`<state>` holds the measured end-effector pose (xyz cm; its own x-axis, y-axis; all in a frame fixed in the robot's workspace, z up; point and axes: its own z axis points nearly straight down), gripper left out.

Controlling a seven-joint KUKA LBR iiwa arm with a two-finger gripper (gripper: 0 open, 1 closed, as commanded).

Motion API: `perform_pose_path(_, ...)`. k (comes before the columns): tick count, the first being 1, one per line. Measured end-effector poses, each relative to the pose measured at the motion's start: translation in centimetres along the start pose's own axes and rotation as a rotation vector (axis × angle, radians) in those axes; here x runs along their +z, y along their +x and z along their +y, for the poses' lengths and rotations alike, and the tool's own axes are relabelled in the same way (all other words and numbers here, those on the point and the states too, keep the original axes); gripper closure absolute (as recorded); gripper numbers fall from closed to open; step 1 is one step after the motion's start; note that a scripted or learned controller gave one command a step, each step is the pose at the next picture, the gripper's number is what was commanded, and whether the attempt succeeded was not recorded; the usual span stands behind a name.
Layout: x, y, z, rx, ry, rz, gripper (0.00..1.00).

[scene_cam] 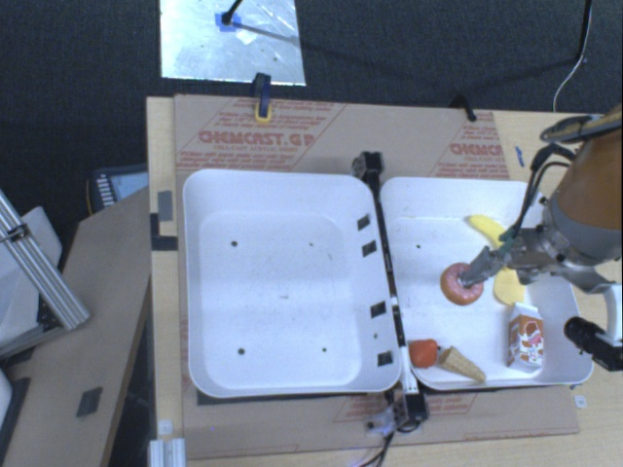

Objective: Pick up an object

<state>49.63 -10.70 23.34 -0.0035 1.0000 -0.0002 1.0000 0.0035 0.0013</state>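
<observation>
At the near rim of the right bin (pixel 428 197) lie an ice-cream cone toy (pixel 459 363) and, touching its left end, a small red-orange piece (pixel 422 352) in the bin's near left corner. Just to the right a small white bottle with a red label (pixel 525 338) lies near the front wall. Farther in, a pink doughnut-shaped ring (pixel 460 285) rests on the bin floor, and the claw (pixel 471 279) sits right on its upper right edge; whether the claw's tips are apart or together I cannot tell. Beside it lies a pale yellow piece (pixel 508 286), and beyond that a yellow banana (pixel 485 227). The left bin (pixel 282 280) shows a bare white floor. Both bins sit on printed cardboard (pixel 321 134) laid over the counter (pixel 161 129). Farthest off, a shiny metal plate (pixel 231 25) lies on dark carpet (pixel 419 27).
</observation>
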Motion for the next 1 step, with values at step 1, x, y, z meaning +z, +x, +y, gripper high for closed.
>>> perform_pose_path(1,12.82,0.76,6.91,-0.004,0.007,0.002,0.0)
